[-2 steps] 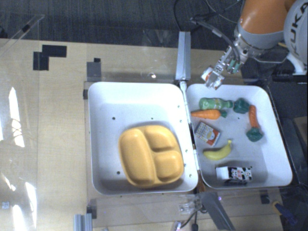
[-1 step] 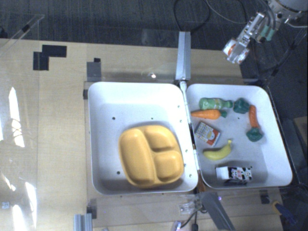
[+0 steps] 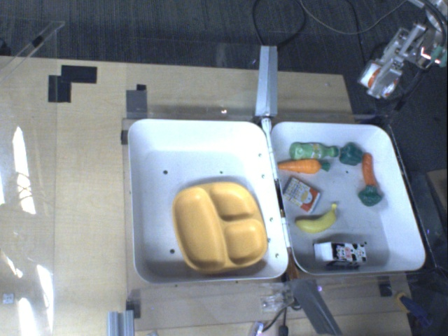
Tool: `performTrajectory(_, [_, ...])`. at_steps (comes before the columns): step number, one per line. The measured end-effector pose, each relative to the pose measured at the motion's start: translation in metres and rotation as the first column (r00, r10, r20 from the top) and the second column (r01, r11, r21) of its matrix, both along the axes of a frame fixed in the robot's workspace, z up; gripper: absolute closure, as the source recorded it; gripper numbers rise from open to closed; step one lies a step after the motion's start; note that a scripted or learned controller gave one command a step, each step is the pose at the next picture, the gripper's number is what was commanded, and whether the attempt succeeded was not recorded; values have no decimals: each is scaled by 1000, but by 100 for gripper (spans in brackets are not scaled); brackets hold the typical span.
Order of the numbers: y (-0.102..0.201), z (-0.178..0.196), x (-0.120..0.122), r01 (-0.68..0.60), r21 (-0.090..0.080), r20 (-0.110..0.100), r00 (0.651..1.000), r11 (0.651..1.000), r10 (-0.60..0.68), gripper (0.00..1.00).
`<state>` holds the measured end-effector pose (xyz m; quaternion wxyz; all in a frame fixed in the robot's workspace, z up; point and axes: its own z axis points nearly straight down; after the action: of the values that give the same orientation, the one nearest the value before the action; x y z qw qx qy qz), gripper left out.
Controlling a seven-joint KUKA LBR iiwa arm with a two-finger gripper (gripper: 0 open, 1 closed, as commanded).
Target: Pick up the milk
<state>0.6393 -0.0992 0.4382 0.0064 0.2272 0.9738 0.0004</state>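
Nearest the lens, at the front edge of the right-hand shallow white plastic bin [image 3: 409, 208], lies the small white milk carton with black cow patches [image 3: 341, 253], flat on its side on the bin floor and touched by nothing; it sits far from the arm's gripper [image 3: 383, 75], about as far from it as anything in that bin. The gripper is at the top right, outside the bins and beyond the right bin's back corner, over the dark floor past the bench edge, below a grey wrist with an orange band; it is small and blurred there, so whether its fingers are spread or closed cannot be told, and nothing can be seen between them. Just behind the carton, towards the gripper, is a curved yellow banana [image 3: 318, 220], then a small red and white packet [image 3: 302, 193] beside the bin's left wall. Closer again to the gripper lie an orange carrot [image 3: 301, 165], a green bottle-shaped toy [image 3: 313, 150], a teal lump [image 3: 351, 154] and what looks like a second orange carrot with a teal leafy end [image 3: 368, 179]. The left-hand shallow white plastic bin [image 3: 150, 187], farthest from the gripper, holds a yellow moulded tray with three compartments [image 3: 219, 225].
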Motion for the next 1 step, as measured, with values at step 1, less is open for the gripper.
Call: performTrajectory(1, [1,14,1,-3,-1,11,1000,1000,3,100])
